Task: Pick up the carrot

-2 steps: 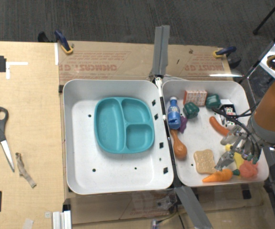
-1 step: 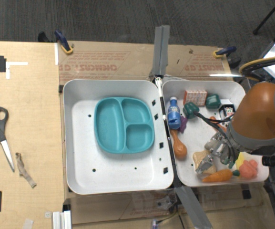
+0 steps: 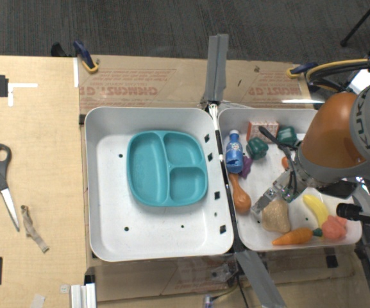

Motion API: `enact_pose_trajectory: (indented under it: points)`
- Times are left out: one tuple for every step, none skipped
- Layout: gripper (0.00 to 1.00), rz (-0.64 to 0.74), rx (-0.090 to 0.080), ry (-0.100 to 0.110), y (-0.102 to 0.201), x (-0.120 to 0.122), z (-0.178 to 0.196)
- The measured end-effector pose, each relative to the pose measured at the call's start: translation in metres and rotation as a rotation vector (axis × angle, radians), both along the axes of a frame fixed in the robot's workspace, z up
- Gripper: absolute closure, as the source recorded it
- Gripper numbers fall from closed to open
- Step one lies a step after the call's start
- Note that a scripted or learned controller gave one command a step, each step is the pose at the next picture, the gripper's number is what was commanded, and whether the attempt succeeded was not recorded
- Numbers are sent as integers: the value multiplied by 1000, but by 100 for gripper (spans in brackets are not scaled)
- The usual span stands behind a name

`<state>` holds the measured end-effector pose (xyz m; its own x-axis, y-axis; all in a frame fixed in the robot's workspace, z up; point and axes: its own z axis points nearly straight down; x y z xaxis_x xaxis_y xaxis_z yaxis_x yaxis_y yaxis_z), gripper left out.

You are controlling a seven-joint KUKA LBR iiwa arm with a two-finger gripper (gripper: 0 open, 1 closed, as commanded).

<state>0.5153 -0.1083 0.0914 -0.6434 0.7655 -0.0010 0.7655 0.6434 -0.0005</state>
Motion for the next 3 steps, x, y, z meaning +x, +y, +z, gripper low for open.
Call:
enact_pose_trajectory:
  points:
    - [0, -255, 1, 1, -59, -31, 0]
    - [100, -252, 0, 0, -59, -30, 9]
    - [100, -673, 0, 0, -65, -37, 0]
